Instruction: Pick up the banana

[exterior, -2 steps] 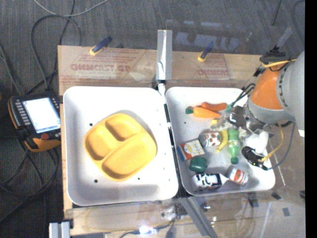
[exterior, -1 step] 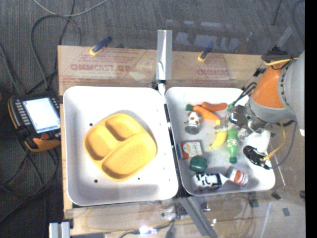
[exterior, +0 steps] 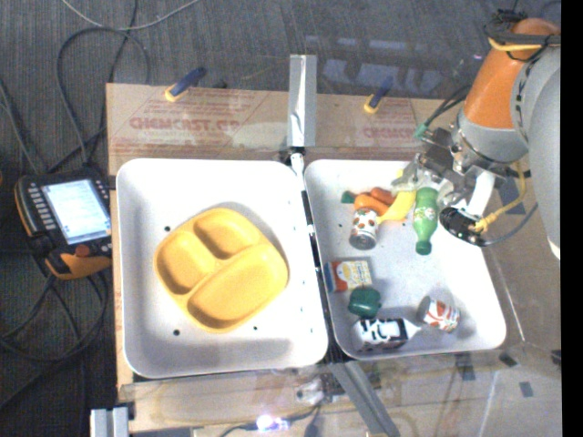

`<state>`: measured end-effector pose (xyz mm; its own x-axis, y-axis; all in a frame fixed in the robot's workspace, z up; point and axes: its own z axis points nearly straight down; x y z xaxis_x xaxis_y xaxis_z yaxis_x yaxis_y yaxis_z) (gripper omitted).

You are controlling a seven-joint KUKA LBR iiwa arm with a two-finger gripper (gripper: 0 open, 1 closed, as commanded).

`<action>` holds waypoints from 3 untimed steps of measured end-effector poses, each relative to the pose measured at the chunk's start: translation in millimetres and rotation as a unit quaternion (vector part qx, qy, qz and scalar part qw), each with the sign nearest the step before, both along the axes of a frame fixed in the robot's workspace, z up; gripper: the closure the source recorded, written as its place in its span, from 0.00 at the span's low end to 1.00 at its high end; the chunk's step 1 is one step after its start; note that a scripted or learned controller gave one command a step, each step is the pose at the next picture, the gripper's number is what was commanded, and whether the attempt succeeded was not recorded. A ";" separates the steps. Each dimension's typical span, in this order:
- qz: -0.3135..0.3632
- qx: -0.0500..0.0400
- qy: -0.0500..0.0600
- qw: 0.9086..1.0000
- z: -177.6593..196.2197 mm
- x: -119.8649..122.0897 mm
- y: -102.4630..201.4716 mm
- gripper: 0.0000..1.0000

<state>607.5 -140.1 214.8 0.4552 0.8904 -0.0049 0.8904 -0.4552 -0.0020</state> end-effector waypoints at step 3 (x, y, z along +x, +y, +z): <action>0.027 0.000 0.000 1.000 22.3 60.5 87.5 1.00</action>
